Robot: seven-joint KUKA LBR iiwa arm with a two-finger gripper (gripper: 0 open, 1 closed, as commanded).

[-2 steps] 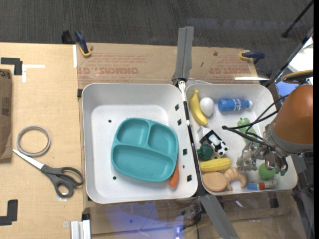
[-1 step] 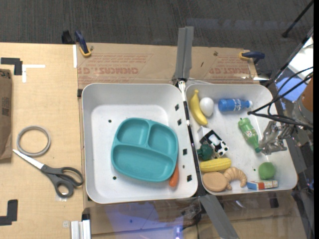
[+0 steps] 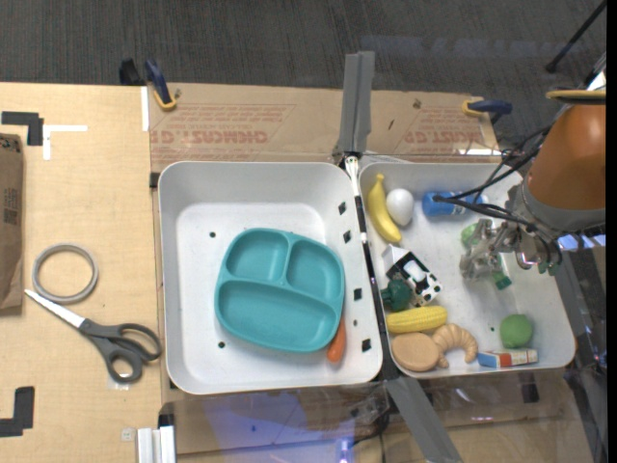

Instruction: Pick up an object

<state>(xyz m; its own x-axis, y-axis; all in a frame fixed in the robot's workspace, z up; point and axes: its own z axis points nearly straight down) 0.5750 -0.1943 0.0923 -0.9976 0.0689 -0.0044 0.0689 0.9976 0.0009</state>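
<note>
Green ball [image 3: 517, 330] — below hand [image 3: 487, 257].

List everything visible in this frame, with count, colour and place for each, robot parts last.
Bins: 2, white, side by side on the bench.
Divided plate: 1, teal, left bin.
Carrot: 1, orange, left bin, at the plate's lower right edge.
Banana: 1, yellow, right bin, top left.
Egg: 1, white, beside the banana.
Croissant: 1, tan, right bin, bottom.
Green ball: 1, right bin, lower right.
Scissors: 1, grey-handled, bench left.
Tape roll: 1, grey, bench left.
Gripper: 1, metal, over the right bin.
</note>
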